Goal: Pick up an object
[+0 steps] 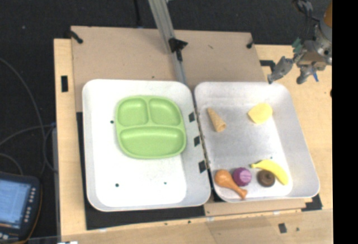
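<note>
Along the near edge of the right bin [291,125] a cluster of toy foods is seen: an orange gourd-shaped piece [230,182] at the near left corner, a purple ball [242,176] touching it, a dark ring-shaped piece [266,178] just beside that, and a banana [272,170] curving over the ring. Farther up the bin, a tan cone [217,120] is laid near the left wall, and a pale yellow lump [260,113] is set toward the far right. In the left bin [100,181] a green plate [150,127] with three compartments is placed toward the far side.

Beyond the far right corner of the right bin, the gripper [292,71] is held above the bench [156,52], outside the bin wall, with its two fingers spread apart and nothing between them. No object is yet picked.

The pieces are judged to be smooth moulded plastic, rounded and slippery; the bins are matte white with low, curved walls, and the bench is bare board.

Trouble is likely at the near cluster: with four pieces crowded together, one finger could be set down on a neighbour, and the target could be pushed aside or two pieces snagged at once. The ball and gourd could be squeezed out of a closing grip. The cone could be rolled by a glancing touch. The lone yellow lump is judged the safest pick, being well apart from everything else.
</note>
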Robot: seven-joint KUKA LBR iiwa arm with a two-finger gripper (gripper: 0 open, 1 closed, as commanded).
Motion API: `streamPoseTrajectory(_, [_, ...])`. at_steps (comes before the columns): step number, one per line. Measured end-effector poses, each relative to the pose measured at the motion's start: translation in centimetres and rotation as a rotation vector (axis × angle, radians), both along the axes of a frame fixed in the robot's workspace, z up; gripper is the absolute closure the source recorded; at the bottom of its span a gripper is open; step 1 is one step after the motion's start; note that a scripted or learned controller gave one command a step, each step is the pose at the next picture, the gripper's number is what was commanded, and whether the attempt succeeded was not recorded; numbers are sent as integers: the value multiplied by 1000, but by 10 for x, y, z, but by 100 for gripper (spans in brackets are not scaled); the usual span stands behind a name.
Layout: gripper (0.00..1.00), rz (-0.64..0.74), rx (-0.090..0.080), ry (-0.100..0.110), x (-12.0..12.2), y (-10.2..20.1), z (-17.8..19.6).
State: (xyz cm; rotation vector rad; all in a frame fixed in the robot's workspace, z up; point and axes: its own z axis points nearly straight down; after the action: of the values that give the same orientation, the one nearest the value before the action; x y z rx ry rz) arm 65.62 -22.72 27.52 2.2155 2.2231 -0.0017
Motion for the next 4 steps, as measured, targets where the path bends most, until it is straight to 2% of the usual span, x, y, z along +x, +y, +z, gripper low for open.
streamPoseTrajectory(1, [0, 1, 0, 1, 0, 0, 0])
streamPoseTrajectory(4, [0, 3, 2, 5, 2, 10, -171])
